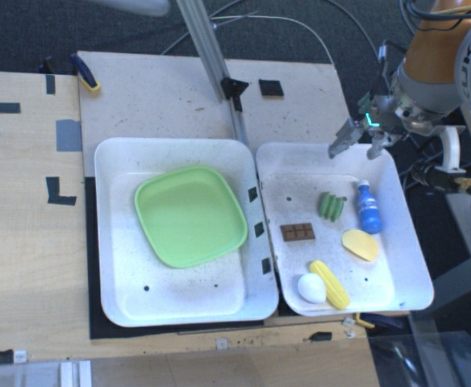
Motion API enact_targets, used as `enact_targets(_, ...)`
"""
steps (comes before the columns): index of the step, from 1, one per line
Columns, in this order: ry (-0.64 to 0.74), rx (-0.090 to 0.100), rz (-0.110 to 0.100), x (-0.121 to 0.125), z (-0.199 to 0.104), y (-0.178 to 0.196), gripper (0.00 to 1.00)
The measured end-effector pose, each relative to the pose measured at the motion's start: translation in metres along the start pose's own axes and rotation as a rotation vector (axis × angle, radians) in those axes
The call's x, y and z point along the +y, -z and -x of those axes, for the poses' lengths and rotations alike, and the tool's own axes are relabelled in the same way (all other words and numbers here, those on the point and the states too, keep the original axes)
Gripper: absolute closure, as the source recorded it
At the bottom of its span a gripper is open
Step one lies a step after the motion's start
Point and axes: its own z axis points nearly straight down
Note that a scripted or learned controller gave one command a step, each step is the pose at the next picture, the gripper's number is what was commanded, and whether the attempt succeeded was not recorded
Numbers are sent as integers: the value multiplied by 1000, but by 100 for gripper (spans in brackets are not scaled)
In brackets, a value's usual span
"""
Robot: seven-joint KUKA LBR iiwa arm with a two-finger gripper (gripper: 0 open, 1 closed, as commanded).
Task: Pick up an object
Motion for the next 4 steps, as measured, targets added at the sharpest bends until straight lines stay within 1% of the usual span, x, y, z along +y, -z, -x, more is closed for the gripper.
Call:
enact_targets(1, 0, 0, 0, 0, 0, 0, 0)
enact_targets(2, 0, 0, -4, 3, 1, -44, 0)
enact_targets(3, 0, 1, -5, 8, -8, -97, 0)
enact_targets(4, 0, 1, -6, 8, -17, -156, 0)
